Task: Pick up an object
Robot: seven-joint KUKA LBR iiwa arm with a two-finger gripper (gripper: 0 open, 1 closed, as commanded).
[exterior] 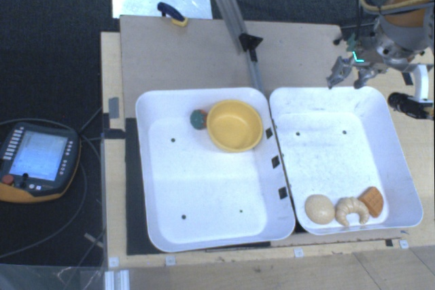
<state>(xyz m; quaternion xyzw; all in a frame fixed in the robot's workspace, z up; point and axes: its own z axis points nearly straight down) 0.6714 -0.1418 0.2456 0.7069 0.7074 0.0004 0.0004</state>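
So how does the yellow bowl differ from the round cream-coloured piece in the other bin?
The yellow bowl is hollow and open-topped; the round cream piece is a solid lump. The bowl looks clearly larger. The bowl sits near the far edge of the left bin with a small dark green ball against it; the cream piece lies at the near edge of the right bin, beside a croissant-shaped piece. Both rest on a bin floor, apart from the pincer.
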